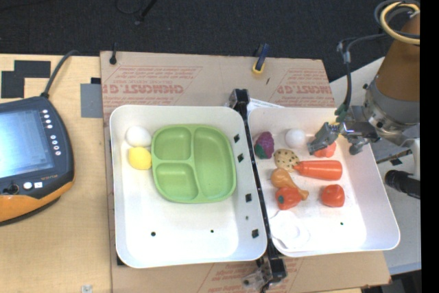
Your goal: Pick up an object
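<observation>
A small orange-red piece (328,149) is seen at the right bin's (384,230) upper part, just above the carrot (319,169). The gripper (324,141) is placed on it — whether it is clamped cannot be told. A glancing grasp is feared — the carrot lies close.

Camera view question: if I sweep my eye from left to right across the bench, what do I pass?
Handheld screen unit → white ball and yellow ball → green divided tray → purple piece → small white ball → long orange carrot → gripper → arm.
</observation>
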Controlling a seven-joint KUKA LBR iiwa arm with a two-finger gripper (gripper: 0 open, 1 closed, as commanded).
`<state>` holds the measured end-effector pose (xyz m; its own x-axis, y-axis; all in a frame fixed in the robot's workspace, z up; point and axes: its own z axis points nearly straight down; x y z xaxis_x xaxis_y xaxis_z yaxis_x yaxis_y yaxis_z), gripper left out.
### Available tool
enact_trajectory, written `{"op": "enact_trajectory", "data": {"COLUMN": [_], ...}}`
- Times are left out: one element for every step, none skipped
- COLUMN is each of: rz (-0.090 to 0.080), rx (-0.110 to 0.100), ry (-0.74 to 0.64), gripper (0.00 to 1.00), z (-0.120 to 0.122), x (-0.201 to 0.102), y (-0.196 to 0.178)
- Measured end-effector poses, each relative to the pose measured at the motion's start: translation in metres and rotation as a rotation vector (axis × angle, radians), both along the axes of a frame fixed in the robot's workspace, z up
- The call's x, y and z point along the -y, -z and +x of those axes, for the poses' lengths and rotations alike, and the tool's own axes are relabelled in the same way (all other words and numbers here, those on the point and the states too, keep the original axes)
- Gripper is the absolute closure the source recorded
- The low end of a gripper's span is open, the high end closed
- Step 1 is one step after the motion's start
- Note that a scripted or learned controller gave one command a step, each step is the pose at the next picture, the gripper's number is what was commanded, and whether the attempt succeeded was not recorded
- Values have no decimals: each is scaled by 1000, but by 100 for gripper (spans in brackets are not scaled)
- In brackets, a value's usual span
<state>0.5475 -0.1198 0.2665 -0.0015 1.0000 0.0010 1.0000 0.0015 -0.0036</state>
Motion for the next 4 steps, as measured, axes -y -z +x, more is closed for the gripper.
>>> {"op": "enact_trajectory", "data": {"rz": [1, 1, 2, 1], "rx": [-5, -7, -4, -2], "ry": [-1, 0, 6, 4], "gripper": [0, 0, 0, 0], "z": [-9, -7, -7, -8], "x": [-8, -5, -12, -13], "y": [53, 116, 162, 180]}}
